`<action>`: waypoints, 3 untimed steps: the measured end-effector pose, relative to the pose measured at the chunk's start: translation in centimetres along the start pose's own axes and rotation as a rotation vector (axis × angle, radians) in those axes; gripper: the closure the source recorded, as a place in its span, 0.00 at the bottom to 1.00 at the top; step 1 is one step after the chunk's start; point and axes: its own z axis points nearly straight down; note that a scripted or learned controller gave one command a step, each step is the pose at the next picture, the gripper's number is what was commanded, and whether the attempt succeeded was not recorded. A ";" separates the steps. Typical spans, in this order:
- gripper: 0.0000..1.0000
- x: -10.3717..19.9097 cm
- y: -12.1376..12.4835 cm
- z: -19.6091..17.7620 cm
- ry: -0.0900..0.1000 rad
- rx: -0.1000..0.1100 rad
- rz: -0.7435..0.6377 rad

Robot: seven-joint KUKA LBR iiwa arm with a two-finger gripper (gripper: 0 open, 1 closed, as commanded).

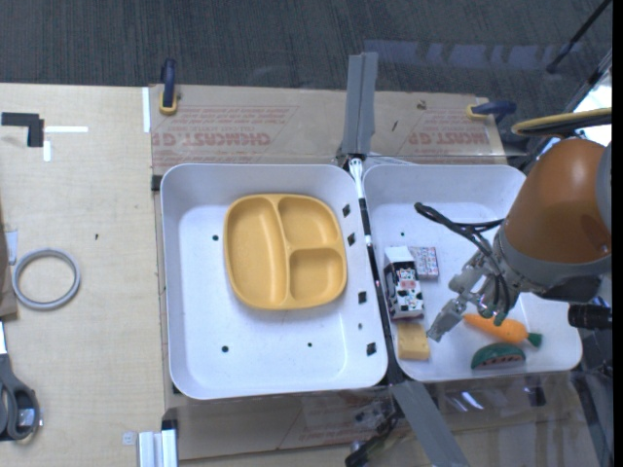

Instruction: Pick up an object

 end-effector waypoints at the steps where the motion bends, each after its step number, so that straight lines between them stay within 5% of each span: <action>1: 0.00 -1.1 -1.9 3.8 0.003 0.001 0.209; 2: 0.00 -7.3 2.9 5.1 0.000 0.000 0.288; 3: 1.00 -7.3 2.9 4.2 -0.002 0.002 0.286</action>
